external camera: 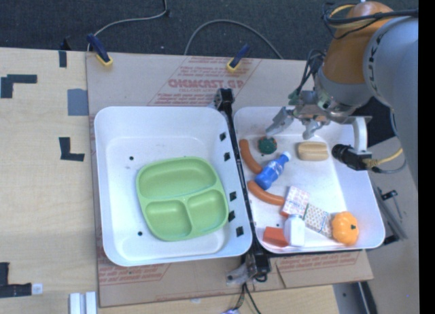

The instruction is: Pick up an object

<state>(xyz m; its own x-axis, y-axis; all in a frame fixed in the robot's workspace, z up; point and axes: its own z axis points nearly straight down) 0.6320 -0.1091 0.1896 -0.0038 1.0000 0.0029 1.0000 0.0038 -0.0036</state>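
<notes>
The grey arm's two-finger gripper [293, 124] hovers with jaws spread wide and empty over the right white bin [359, 190], above a small dark-green round toy [267, 145] beside a tan bread-shaped block [312, 151]. A clean pick likely means descending straight, straddling one item.

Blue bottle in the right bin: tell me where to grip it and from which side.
Grip the blue bottle across its mid-body, coming straight down from above. It lies flat and slanted, white cap up-right, so the fingers should close across its narrow width. Probably avoid the lower end: it touches the sausages. The gripper hangs above the bin's far end.
</notes>
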